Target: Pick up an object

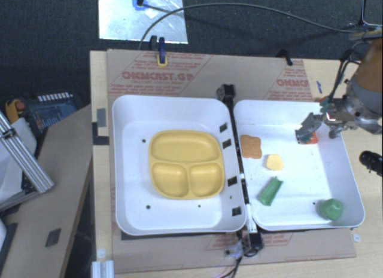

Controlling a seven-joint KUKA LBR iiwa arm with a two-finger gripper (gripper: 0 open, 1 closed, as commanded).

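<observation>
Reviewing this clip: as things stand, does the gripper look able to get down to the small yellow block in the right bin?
Probably yes. The small yellow block lies flat on the white right bin's floor, apart from the orange flat piece and the green cylinder. The gripper is over the same bin, with nothing between them.

Two bins [125,151], one tray [185,163], four items [274,162]

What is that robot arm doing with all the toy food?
The arm's end effector is over the right bin, by a small red-orange thing. It isn't lifting anything that I can see. A brown piece, a yellow piece, a green stick and a green lump lie there. The left bin holds a yellow tray.
</observation>
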